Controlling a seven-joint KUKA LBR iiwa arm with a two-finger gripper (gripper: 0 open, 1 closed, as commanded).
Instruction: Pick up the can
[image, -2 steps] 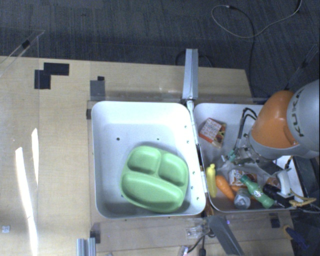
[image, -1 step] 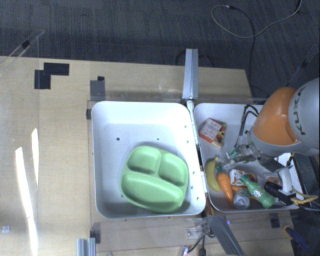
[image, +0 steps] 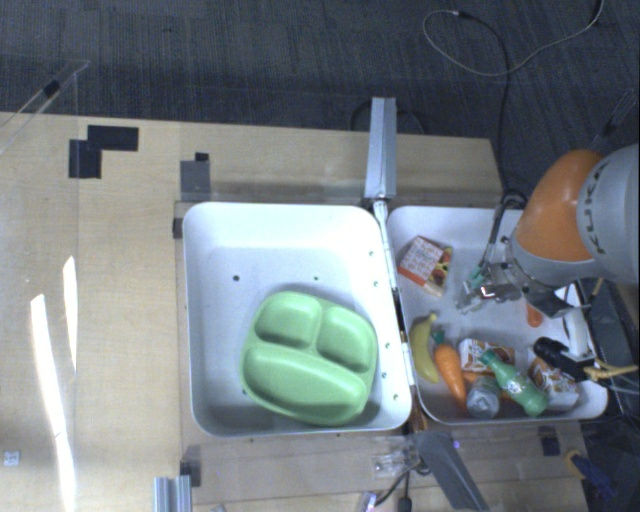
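Observation:
The can (image: 483, 402) is a small silver-grey cylinder at the front of the right bin (image: 470, 228). It is wedged between a carrot (image: 450, 371) and a green bottle (image: 512, 381). My gripper (image: 484, 291) hangs over the middle of the right bin, some way behind the can and apart from it. It is open with nothing between its fingers. The grey arm with its orange band (image: 560, 220) reaches in from the right.
A red and white snack packet (image: 423, 261) lies at the back left of the right bin. A banana (image: 424, 345) rests along its left wall, and wrappers (image: 548, 375) sit at the front right. The left bin (image: 215, 300) holds a green divided plate (image: 312, 356).

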